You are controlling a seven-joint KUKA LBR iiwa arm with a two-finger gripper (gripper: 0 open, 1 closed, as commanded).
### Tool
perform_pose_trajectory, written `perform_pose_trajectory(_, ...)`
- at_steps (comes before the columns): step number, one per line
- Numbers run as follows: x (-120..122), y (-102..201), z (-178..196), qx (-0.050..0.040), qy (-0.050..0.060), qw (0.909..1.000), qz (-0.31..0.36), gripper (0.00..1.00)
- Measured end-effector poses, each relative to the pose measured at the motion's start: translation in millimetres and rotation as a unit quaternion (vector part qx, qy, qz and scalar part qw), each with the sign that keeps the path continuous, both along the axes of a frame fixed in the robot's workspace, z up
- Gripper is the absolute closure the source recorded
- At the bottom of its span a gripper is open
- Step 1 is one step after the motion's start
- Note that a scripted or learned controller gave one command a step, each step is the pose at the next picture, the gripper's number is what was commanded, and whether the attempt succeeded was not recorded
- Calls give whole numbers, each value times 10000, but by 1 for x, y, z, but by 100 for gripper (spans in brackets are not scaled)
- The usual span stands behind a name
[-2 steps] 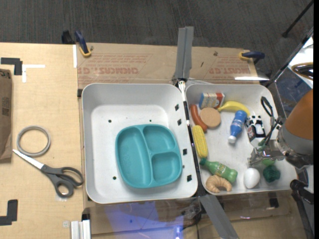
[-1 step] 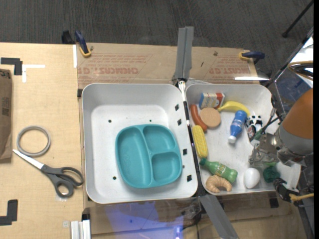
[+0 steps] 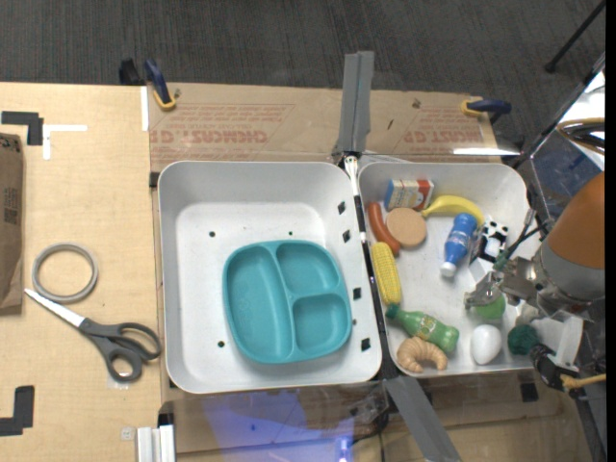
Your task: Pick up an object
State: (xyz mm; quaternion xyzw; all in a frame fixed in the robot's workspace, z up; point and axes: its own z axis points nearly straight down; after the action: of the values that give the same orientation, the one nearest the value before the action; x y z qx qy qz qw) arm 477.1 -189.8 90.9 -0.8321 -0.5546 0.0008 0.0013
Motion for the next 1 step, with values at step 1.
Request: perform_pose_trajectory(1, 0, 0, 8, 1, 10, 10000, 16, 100)
